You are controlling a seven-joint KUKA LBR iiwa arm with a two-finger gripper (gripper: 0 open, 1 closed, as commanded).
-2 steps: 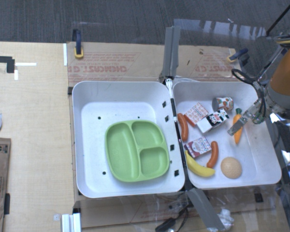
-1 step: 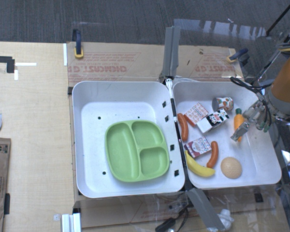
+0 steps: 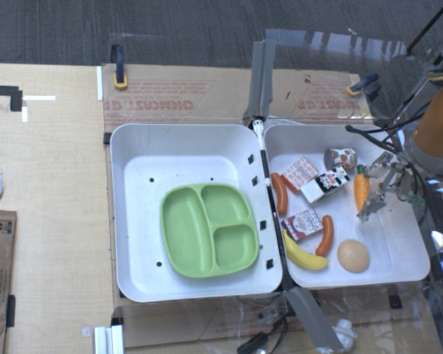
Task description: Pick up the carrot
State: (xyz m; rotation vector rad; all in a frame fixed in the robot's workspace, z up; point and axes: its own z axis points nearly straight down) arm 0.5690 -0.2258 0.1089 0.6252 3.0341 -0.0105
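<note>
Camera view: the carrot (image 3: 362,189) lies in the right bin (image 3: 399,271), toward its right side, just left of the gripper (image 3: 376,198). The jaws stand beside it; whether they are spread or closed on it cannot be told. Risk: the carrot may roll or slip aside. The small carton (image 3: 329,181) crowds its left; the bin wall lies close on the right.

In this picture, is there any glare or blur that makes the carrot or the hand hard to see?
Camera view: lighting is even and soft, with faint shadows in the bins; the carrot is sharp and clearly orange; the hand beside it is small and cluttered with cables, so its fingers are hard to read; a clear panel behind the right bin gives pale reflections.
</note>
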